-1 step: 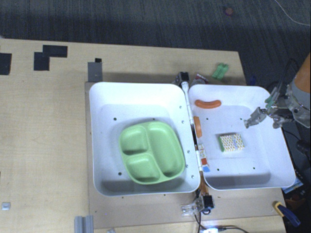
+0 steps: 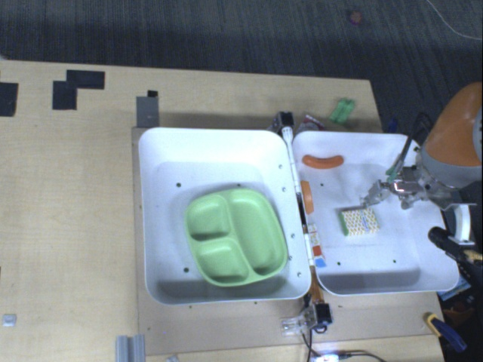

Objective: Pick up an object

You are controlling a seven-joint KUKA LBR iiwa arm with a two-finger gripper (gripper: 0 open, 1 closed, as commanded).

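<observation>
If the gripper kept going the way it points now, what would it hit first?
Most likely the patterned sponge, lying just below-left of the gripper in the right bin. Height is unclear from this view.

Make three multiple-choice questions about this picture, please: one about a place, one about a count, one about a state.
1. Where is the green divided plate?
A. In the left bin
B. In the right bin
C. On the bench outside the bins

2. How many compartments does the plate have?
A. Two
B. Three
C. Five

3. How does the sausage stand in relation to the gripper?
A. It is held between the fingers
B. It lies apart from the gripper, near the far wall of the right bin
C. It rests on the plate

Answers:
1. A, the plate lies flat in the left bin.
2. B, two smaller sections on one side and one long section on the other.
3. B, the sausage lies in the right bin towards its far edge, while the gripper is close above the patterned sponge.
</observation>
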